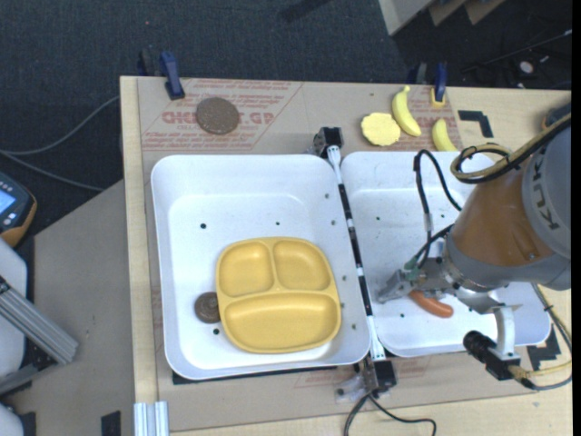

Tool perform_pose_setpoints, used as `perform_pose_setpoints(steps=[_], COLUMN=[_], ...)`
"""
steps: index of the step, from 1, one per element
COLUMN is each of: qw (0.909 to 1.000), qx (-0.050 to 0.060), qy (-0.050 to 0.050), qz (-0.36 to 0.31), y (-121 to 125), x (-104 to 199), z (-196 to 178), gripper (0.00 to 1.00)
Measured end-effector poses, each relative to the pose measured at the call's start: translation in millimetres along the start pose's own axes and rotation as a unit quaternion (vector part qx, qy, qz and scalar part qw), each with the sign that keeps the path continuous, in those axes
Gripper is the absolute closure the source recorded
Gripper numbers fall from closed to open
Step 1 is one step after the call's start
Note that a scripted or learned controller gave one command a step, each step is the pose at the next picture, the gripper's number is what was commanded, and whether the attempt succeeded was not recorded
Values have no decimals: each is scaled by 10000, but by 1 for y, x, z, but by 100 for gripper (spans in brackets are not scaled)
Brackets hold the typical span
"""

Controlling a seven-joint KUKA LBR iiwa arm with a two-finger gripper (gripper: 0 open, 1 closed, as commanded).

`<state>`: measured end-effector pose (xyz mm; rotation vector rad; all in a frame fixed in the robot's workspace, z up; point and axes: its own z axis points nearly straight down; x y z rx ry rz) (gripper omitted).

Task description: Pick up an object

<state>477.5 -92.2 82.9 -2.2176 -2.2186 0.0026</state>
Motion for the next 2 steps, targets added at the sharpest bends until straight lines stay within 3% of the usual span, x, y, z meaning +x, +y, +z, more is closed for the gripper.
perform_pose_setpoints(steps=[1, 2], qw=[10000, 10000], qx=[-36, -77], qy=[-20, 0], qz=[11, -51], y=[2, 21], x=[-2, 74], z=[-12, -107], gripper=[100, 100])
